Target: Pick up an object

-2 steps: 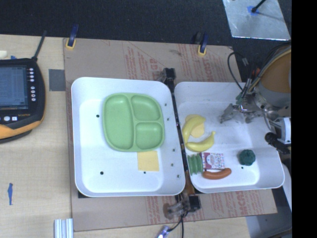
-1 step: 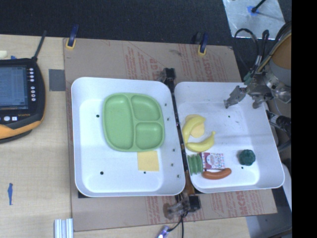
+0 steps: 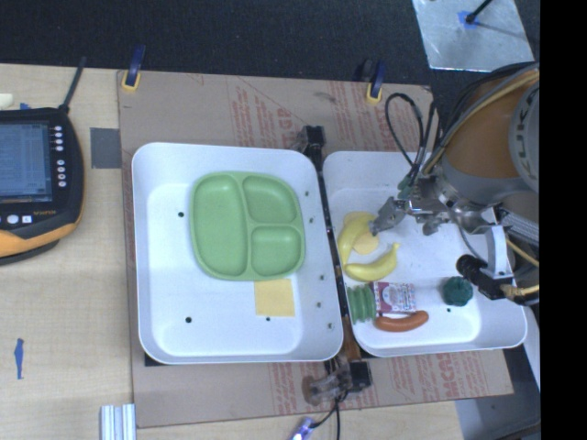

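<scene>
Gripper (image 3: pixel 393 214): low in the right bin (image 3: pixel 477 337), fingers apart, nothing between them. Bananas (image 3: pixel 365 250): two yellow pieces lying just beside and below the fingertips, touching each other, not gripped; the nearest candidate for the pick. Green block (image 3: pixel 360 302), small packet (image 3: pixel 397 296), red sausage-shaped item (image 3: pixel 401 321): grouped further below the gripper, near the bin's front wall. Dark green round item (image 3: pixel 456 291): below the wrist, to its right. Left bin (image 3: pixel 156 328): across the divider from the gripper, holding a green divided plate (image 3: pixel 246 225) and a yellow square (image 3: pixel 274 297). Progress, judged: approach made; closing and lift remain.
</scene>
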You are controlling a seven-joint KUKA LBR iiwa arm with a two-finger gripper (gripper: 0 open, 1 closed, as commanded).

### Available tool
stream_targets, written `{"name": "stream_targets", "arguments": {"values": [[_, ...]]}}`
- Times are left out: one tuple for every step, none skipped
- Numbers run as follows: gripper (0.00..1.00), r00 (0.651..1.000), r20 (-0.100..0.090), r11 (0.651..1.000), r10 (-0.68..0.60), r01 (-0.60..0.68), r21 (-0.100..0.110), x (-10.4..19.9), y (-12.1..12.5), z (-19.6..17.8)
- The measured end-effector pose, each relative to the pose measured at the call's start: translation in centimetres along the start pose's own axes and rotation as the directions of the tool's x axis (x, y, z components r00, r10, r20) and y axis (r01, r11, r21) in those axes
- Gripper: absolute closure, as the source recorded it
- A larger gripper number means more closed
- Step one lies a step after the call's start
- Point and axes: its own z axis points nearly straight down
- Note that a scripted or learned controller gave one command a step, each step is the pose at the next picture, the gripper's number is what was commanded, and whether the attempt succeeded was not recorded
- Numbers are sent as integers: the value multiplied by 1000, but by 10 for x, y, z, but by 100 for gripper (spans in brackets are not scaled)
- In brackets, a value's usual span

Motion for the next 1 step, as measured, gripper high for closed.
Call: {"name": "stream_targets", "arguments": {"values": [[0, 1000, 0, 1000, 1, -1, 1, -21, -13, 63]]}}
